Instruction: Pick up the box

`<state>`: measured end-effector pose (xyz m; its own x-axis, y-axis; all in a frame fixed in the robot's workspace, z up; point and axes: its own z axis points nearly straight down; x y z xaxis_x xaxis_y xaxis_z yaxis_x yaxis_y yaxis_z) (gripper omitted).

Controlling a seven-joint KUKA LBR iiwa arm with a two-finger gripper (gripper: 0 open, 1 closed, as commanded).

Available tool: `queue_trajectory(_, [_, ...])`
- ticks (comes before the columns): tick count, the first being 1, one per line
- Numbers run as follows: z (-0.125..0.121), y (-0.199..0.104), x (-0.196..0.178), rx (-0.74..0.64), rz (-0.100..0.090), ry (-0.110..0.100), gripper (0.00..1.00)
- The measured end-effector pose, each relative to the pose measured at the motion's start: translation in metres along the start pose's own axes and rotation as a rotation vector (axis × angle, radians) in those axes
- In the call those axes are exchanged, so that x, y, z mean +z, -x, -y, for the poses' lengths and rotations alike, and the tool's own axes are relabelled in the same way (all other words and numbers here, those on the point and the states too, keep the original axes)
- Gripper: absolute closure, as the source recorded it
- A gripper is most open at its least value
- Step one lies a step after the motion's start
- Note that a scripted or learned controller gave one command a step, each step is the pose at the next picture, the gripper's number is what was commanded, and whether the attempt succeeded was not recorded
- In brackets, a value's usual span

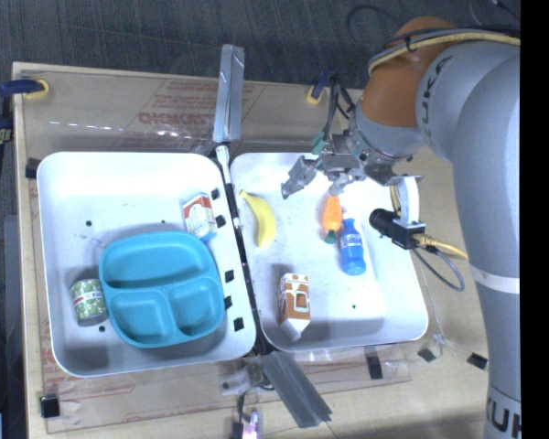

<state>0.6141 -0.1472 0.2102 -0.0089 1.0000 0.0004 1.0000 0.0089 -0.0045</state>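
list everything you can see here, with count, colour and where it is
bins: 2, white, side by side on the bench
tray: 1, blue, three compartments, left bin
can: 1, green label, left bin, left of the tray
small carton: 1, red and white, left bin by the divider
banana: 1, yellow, right bin
carrot: 1, orange, right bin
bottle: 1, blue, right bin
box: 1, orange and white, right bin front
gripper: 1, grey, above right bin

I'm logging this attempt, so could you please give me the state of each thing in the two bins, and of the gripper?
gripper: open, above the right bin, holding nothing
orange box: upright, right bin
red and white box: tilted, left bin
banana: lying flat
blue bottle: on its side
carrot: lying flat
blue tray: lying flat
can: upright
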Motion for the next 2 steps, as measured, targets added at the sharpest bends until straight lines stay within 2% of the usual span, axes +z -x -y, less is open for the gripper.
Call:
queue_trajectory(1, [-0.0005, -0.0011, -0.0097, -0.005, -0.001, -0.002, 1.00])
queue_trajectory(2, [-0.0008, -0.0015, -0.0192, -0.010, -0.001, -0.004, 1.00])
